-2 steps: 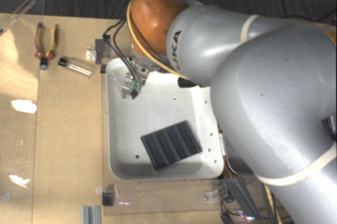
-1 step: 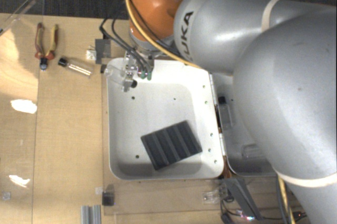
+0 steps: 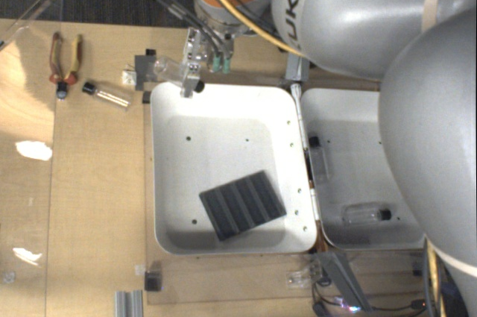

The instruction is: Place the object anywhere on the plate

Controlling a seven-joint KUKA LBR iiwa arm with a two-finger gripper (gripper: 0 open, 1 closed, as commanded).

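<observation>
Claw (image 3: 195,77) hangs at the left bin's (image 3: 168,159) far-left corner; whether anything sits in its grip I cannot tell. Below and right of it, a dark ribbed plate (image 3: 242,204) lies in that bin. Left of it, a clear tube (image 3: 108,93), perhaps the object, rests on the table (image 3: 89,196).

We see the gripper (image 3: 195,77) hanging over the left bin's (image 3: 168,181) rim at eleven o'clock. A dark ribbed plate (image 3: 243,204) lies tilted on that bin's floor toward five o'clock. The right bin (image 3: 339,114) holds a clear tube (image 3: 367,214). Pliers (image 3: 65,62) rest on the bench (image 3: 82,181) at ten o'clock.
</observation>
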